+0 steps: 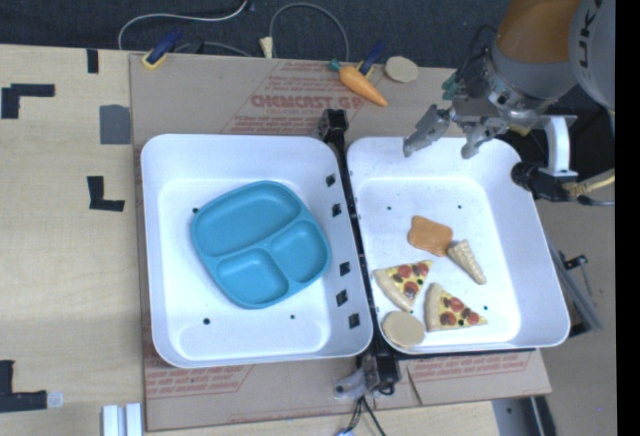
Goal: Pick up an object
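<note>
The surface [60, 224] is seen as pale wood with black tape marks, and a brown cardboard sheet [290, 99] is laid over it beneath two shallow white bins set side by side. The left bin [165, 254] is occupied by a blue divided plate [260, 242] resting near its middle. The right bin [530, 254] is found just beside it, the two joined along a black strip. The arm [545, 14], grey with an orange band, is brought in from the right above the far edge of the right bin. The hand [446, 139] is held over the far rim of that bin, its two fingers [422, 134] spread apart and released, with nothing between them. The objects to be picked are gathered in the near half of the right bin, well apart from the hand: a brown cookie-like piece [430, 235], a toy ice-cream cone [467, 260] just beside it, two toy pizza slices [404, 282] [453, 309] below, and a pale round disc [404, 329] at the near rim. Outside the bins, on the cardboard at the far side, a toy carrot [361, 84] and a small tan disc [402, 70] are seen.
</note>
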`<state>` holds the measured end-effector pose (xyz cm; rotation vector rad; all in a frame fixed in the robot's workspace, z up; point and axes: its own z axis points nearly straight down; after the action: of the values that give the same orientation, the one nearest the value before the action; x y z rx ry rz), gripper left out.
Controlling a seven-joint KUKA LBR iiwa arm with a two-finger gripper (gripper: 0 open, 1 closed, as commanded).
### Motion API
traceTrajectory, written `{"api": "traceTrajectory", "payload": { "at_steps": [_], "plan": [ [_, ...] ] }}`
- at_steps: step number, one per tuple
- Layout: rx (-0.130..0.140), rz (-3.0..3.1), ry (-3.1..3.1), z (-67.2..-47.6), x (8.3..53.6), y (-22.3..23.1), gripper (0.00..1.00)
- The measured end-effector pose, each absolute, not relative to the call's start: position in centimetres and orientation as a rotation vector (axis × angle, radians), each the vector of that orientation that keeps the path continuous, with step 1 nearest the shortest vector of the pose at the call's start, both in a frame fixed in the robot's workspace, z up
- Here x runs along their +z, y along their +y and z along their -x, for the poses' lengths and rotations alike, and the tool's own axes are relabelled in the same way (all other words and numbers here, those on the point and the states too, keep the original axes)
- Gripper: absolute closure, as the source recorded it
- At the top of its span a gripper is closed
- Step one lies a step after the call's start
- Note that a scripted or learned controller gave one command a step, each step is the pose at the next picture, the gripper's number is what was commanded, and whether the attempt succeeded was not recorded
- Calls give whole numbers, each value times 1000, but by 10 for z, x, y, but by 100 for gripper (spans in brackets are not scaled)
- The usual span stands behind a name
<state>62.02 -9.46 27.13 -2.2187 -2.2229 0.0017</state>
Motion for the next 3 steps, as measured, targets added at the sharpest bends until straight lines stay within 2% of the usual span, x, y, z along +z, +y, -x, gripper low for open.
{"api": "traceTrajectory", "payload": {
  "at_steps": [1,2,3],
  "plan": [
    [13,2219,-2211,-569,187,-122,0],
    [0,2227,-2222,-569,81,-154,0],
    [-7,2228,-2230,-526,88,-146,0]
  ]
}}
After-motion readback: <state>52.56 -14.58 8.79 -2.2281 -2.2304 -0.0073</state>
